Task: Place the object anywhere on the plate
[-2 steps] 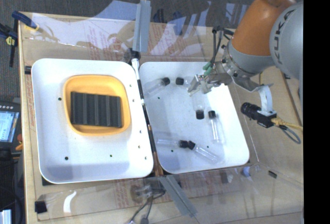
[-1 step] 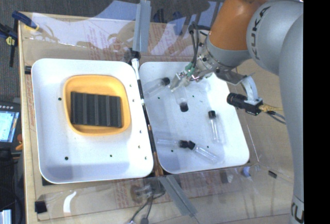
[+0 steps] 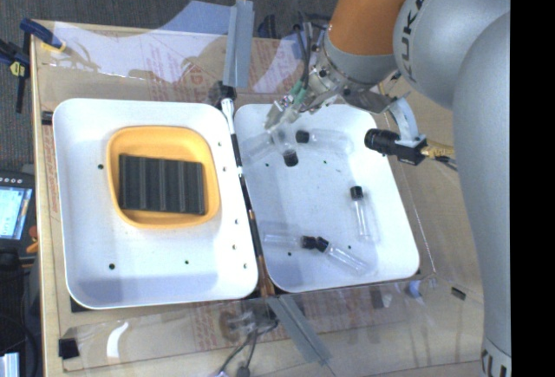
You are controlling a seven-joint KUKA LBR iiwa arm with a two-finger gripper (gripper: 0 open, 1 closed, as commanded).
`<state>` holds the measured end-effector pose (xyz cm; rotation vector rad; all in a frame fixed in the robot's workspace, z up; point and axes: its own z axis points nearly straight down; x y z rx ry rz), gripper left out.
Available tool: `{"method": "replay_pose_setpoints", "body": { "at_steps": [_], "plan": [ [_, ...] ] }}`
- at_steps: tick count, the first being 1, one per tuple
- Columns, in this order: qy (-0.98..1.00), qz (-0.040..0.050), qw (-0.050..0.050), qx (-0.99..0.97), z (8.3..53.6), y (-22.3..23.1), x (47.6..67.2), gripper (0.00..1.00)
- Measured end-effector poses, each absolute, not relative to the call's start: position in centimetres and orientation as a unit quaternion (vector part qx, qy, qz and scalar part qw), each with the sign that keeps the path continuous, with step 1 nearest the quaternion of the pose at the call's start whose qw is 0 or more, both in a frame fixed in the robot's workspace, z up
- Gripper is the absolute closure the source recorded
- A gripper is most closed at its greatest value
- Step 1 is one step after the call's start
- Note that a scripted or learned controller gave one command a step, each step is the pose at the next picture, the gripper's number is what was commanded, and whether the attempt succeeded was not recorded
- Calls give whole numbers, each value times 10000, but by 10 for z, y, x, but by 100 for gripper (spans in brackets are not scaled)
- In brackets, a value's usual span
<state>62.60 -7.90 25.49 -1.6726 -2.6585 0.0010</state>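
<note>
Plate [image 3: 161, 144] in left bin [image 3: 78, 193] bears only dark rack [image 3: 163, 183]. Vials [image 3: 362, 215] lie in right bin [image 3: 401, 250]. Gripper [image 3: 284, 113] at right bin's far-left corner, grip unreadable. Placing not done.

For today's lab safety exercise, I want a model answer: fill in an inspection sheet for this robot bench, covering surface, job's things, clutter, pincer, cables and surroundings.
Surface: bench bears two white bins side by side, left bin and right bin.
Job's things: yellow plate with a dark ribbed insert sits in the left bin; clear vials with black caps, about four, lie in the right bin, e.g. vial.
Clutter: papers at the bench's far edge.
Pincer: pincer over the right bin's far edge; finger state unclear.
Cables: cable at the near edge.
Surroundings: screen at the left.
</note>
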Motion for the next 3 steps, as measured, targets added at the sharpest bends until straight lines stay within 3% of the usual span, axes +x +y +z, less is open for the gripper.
{"method": "replay_pose_setpoints", "body": {
  "at_steps": [1,2,3],
  "plan": [
    [-8862,8,14,-4634,191,-52,639,100],
    [-8861,8,9,-4636,191,-52,639,0],
    [-8872,6,-7,-4615,224,-2,625,0]
  ]
}}
